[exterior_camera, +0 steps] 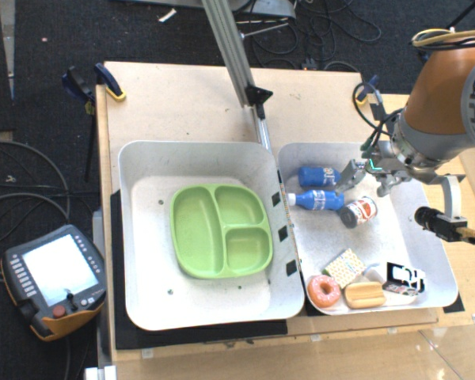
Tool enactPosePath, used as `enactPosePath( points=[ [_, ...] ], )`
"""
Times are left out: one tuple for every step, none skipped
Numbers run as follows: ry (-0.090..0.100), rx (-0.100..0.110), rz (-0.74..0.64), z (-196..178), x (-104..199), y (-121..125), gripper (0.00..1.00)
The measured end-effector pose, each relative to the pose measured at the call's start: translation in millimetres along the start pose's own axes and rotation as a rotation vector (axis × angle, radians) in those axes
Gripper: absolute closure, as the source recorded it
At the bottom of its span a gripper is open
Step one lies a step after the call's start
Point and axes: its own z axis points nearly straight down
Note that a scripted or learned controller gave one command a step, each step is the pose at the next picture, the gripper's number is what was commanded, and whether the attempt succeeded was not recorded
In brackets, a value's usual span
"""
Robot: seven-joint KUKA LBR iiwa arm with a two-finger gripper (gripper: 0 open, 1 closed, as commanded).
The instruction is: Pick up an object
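Near front rim of right bin (447,271): donut (324,290), bread roll (364,294); farther back, end effector (370,177), fingers spread and empty, hovers just above small red-and-white can (359,210), lying on its side toward bin's middle, axis slanted.

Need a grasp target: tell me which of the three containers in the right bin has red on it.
The grey can with the red label, lying just right of the blue bottle. The blue can above and the bottle are blue and white.
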Motion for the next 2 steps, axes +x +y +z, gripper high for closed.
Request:
enactPosePath(
  points=[
    [-0.001, 0.004, 0.001, 47.2, -4.4, 6.0, 0.00],
    [-0.006, -0.011, 0.001, 84.2, -6.2, 9.0, 0.00]
  ],
)
